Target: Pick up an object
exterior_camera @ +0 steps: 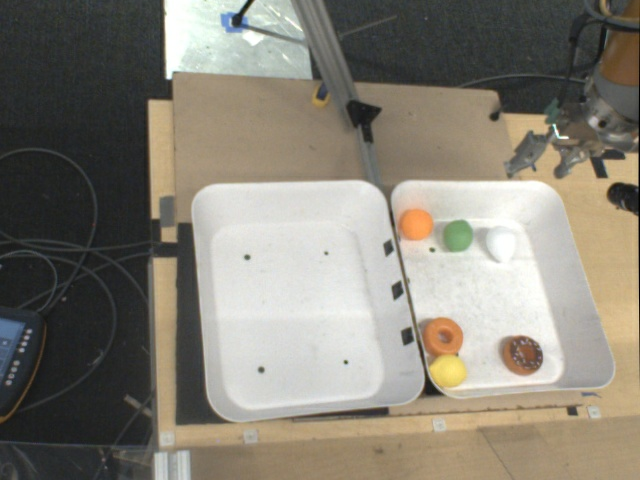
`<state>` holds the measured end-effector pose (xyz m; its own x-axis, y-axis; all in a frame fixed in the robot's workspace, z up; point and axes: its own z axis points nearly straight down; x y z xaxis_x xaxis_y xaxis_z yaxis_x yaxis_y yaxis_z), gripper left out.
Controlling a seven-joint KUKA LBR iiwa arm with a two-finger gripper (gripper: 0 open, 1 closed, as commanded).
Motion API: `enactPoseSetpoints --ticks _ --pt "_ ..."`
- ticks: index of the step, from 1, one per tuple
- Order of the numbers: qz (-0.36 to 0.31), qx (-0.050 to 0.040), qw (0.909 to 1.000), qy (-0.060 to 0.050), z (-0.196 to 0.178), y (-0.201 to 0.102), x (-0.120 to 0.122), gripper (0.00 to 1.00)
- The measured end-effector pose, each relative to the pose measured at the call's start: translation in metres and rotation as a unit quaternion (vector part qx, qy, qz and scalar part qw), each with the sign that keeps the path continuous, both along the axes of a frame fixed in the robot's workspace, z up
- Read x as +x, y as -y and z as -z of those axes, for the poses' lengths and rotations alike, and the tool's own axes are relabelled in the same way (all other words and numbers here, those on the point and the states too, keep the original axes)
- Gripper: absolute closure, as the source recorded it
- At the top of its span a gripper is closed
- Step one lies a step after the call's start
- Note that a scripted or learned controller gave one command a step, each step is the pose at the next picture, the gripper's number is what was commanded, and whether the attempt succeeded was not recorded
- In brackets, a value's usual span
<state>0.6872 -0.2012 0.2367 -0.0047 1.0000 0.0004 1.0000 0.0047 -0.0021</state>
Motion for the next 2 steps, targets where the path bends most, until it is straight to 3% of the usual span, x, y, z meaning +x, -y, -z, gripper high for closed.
enactPoseSetpoints --ticks 1,2 --pt "-0.001 -0.0010 1.0000 0.002 -0.003 0.000 0.001 0.00" --pt "0.002 -0.0004 1.0000 0.000 0.054 0.009 -0.001 0.00"
